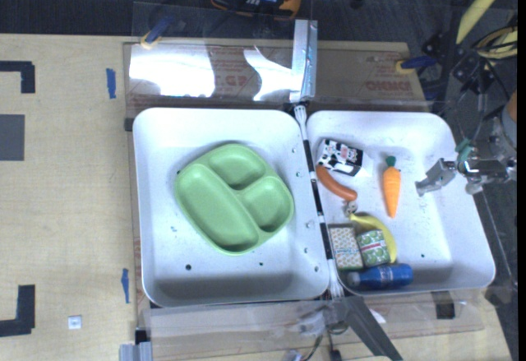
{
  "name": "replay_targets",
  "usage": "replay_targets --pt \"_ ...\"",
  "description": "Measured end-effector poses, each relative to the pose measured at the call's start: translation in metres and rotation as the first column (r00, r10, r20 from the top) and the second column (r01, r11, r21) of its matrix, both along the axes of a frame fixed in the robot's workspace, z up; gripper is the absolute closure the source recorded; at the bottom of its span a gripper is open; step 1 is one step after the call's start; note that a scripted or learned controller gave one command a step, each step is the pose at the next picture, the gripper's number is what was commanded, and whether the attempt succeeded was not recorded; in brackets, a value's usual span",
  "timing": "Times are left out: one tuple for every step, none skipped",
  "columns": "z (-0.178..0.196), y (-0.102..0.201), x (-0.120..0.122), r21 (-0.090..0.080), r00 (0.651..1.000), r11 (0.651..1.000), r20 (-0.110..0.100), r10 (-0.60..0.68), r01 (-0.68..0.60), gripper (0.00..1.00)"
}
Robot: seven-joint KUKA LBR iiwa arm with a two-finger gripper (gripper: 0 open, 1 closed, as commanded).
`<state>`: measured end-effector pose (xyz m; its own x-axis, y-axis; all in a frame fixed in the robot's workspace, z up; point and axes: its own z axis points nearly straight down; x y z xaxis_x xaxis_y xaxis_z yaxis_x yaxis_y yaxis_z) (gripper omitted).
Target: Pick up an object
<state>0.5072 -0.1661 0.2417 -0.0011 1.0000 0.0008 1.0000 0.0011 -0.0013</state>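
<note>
A wooden table (66,187) carries two shallow white bins, with the left bin (156,269) lying well away from the jaws (434,177) and the right bin (427,125) directly beneath them. The green divided tray (234,196) sits alone in the far bin. The jaws hang over the right bin's near edge, at the end of a metal wrist; whether they stand wide or narrow cannot be told at this size, and nothing is seen between them. Closest to them is the toy carrot (391,185), just to their far side, then the hot dog (336,182) and the black-and-white cow-print item (340,155) beyond it. Below and away from the jaws cluster a banana (380,229), two small patterned boxes (358,248) and a blue bottle (380,275). The pick appears not yet made: every object rests on the bin floor, so approach, closing and lift remain. Most of the arm is cut off at the frame's edge, and the banana is partly covered by the boxes.
</note>
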Motion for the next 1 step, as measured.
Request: replay_targets --pt "-0.1365 0.0266 0.0191 -0.005 0.964 0.964 0.014 0.267 -0.267 0.0"
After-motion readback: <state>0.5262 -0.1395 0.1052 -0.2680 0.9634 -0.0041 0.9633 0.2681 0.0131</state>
